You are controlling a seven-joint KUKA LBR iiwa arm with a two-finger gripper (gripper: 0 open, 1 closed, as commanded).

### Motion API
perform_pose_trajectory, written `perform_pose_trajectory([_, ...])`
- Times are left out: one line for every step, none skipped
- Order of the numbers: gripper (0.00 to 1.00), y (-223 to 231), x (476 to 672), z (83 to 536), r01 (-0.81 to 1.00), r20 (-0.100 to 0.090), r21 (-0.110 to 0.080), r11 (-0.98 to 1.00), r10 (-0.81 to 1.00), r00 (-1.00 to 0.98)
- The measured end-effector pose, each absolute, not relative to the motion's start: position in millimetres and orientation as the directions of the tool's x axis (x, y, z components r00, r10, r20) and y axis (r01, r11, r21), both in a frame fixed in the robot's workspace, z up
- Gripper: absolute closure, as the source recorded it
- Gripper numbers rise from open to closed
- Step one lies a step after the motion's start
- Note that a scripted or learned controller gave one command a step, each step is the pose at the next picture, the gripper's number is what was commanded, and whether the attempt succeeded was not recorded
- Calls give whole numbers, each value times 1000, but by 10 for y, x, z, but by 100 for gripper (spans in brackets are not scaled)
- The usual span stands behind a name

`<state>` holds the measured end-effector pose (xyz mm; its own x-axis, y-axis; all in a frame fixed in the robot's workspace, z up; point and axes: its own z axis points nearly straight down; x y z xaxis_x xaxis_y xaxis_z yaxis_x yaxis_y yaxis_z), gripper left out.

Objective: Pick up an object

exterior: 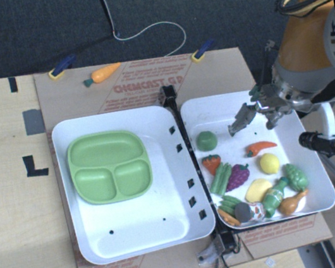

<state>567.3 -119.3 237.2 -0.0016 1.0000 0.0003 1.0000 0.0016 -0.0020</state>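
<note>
Dark blue carpet lies behind a wooden bench [14,208] topped with a cardboard sheet [139,84], on which two white bins sit side by side. In the left bin [133,232] rests a green divided plate [109,166]. Toy food crowds the right bin [214,109]: a green ball [206,140], a strawberry [211,164], purple grapes [238,176], a red pepper [261,146], a lemon [269,162] and a pile of other pieces toward the near edge. An orange toy carrot [103,74] lies on the cardboard beyond the bins. From the right, the grey and orange arm [311,40] reaches over the right bin, and its gripper [256,119] hangs above the bare floor near the far side, fingers spread wide with nothing between them, just up from the red pepper
</note>
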Motion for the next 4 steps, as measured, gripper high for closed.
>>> perform_pose_trajectory([0,47,5785,3202,1000,3,8,15,1000,-15])
perform_pose_trajectory([0,965,5608,4075,1000,4,8,13,1000,-13])
perform_pose_trajectory([100,906,5612,4113,1000,-1,-2,5,1000,-5])
perform_pose_trajectory([100,1352,5471,3857,1000,0,-5,6,1000,-6])
